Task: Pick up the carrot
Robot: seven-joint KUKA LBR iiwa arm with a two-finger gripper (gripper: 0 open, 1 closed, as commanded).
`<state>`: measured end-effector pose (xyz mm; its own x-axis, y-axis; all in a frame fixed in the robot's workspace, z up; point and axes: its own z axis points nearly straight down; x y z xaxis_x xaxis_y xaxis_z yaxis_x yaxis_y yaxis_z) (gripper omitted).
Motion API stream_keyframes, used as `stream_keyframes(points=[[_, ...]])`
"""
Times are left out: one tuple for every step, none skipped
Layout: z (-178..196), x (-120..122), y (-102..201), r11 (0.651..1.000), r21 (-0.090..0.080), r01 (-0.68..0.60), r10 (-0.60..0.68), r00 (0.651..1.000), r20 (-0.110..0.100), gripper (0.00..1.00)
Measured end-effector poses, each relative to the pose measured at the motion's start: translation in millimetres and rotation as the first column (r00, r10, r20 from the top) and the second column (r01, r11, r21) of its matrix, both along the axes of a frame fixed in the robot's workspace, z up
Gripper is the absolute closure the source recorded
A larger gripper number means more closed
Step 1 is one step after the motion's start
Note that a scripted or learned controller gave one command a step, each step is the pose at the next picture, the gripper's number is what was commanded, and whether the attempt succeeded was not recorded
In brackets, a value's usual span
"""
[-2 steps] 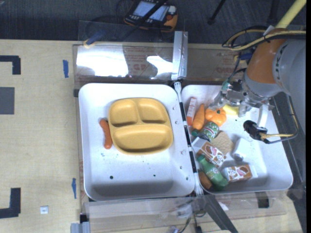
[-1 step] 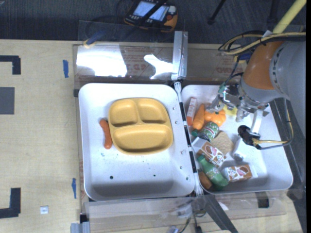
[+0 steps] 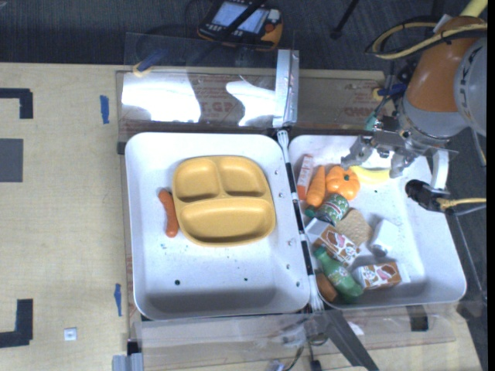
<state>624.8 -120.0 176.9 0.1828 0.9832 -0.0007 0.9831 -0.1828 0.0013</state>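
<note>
Arm (image 3: 456,60) cut off at the right edge; carrot's (image 3: 315,185) lower end tucked behind a green can (image 3: 334,208).

Orange carrot (image 3: 315,185), yellow tray (image 3: 223,199), white bins (image 3: 147,207).

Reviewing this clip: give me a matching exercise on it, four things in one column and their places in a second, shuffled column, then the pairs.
Things:
1. carrot
2. yellow divided plate
3. sausage
4. gripper

Places:
A. middle of the left bin
B. over the far part of the right bin
C. left bin, just left of the plate
D. right bin, near its left wall, beside a small pumpkin

Pairs: 1-D, 2-A, 3-C, 4-B
</note>
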Motion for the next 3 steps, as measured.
stream_keyframes(points=[[-90.5,-25.5,16.4,0.995,0.001,0.102,-0.102,0.995,0.0,0.0],[-91.5,35.6,9.2,1.0,0.0,0.022,-0.022,1.0,0.001,0.0],[8.1,39.6,74.6,0.978,0.0,0.21,-0.21,0.978,0.0,0.0]])
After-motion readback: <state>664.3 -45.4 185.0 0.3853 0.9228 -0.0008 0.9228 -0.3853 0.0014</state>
